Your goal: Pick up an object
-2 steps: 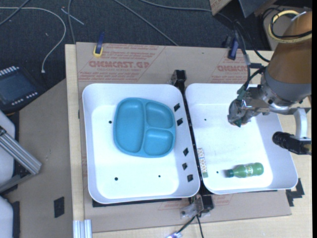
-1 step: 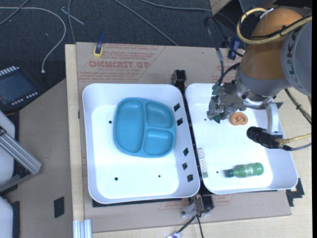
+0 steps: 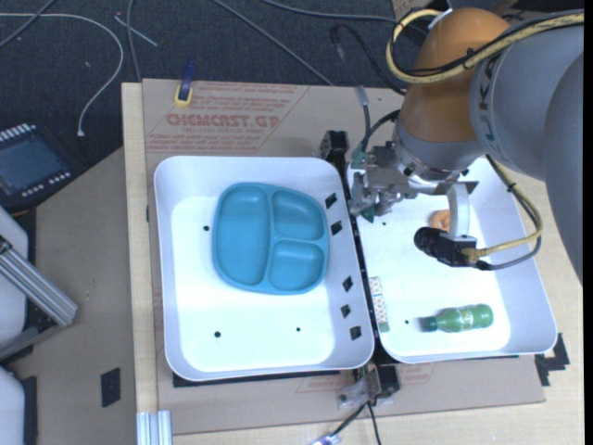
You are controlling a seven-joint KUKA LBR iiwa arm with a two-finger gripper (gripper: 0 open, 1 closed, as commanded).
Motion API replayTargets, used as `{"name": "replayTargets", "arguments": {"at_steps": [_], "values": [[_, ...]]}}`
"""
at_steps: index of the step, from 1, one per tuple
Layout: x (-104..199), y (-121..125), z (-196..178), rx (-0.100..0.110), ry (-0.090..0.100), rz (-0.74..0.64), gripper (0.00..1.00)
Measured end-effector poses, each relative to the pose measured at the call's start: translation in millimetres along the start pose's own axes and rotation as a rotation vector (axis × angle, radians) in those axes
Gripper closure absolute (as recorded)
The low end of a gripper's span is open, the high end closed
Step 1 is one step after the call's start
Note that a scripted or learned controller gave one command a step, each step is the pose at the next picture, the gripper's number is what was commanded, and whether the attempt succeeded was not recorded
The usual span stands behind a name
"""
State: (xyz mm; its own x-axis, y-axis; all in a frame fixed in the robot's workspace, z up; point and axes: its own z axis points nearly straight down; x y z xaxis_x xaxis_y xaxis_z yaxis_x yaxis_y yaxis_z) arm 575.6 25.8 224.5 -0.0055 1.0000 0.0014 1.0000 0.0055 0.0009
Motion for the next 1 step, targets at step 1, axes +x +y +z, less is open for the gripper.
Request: {"name": "replayTargets", "arguments": {"at_steps": [1], "values": [[56.7,22.7,7.8,-0.001,0.001,-0.001,1.00]]}}
